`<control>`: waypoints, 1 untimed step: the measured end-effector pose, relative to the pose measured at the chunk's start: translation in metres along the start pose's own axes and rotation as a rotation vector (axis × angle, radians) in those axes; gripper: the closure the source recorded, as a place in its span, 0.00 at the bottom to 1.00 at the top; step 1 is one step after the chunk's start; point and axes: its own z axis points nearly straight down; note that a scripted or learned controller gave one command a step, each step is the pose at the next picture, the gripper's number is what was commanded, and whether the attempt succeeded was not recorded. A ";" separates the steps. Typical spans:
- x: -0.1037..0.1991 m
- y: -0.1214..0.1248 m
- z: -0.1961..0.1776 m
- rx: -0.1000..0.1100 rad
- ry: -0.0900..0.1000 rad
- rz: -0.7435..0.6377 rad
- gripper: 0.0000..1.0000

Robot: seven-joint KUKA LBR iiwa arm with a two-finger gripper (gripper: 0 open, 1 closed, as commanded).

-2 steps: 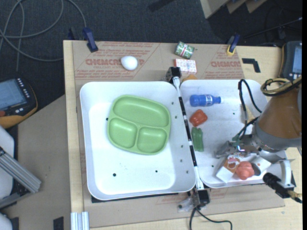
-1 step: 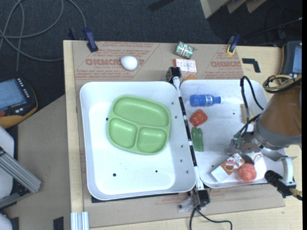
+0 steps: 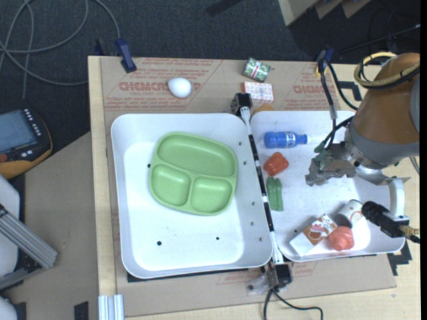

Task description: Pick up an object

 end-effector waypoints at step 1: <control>-0.084 0.076 0.056 0.001 -0.002 0.002 1.00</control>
